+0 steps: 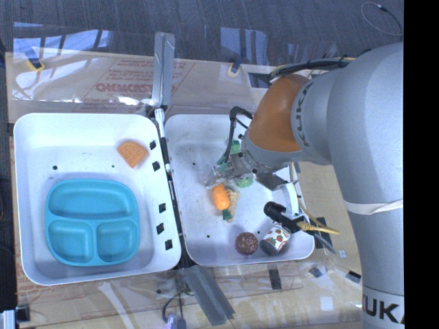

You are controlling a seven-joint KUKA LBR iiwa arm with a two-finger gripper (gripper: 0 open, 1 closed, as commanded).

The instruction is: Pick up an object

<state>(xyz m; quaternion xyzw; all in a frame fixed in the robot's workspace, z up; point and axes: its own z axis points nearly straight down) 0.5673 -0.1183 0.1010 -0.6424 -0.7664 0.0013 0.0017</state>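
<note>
My gripper [230, 175] hangs low over the middle of the right bin [195, 242], reaching in from the right under the orange-banded wrist. Just below and in front of it lies a small orange carrot-like toy [220, 197] with a pale yellowish piece [230, 210] against its right side. Something small and green [242, 181] sits right at the gripper's tip; I cannot tell whether it is held. A brown ball [246, 243] and a red-and-white patterned cup [275, 240] rest near the bin's front right corner.
The left bin [34, 132] holds a blue divided tray [92, 219] at its front and an orange waffle-like piece [132, 153] near its right wall. The bins' shared rim [167, 184] runs between them. The big grey arm covers the right bin's right side.
</note>
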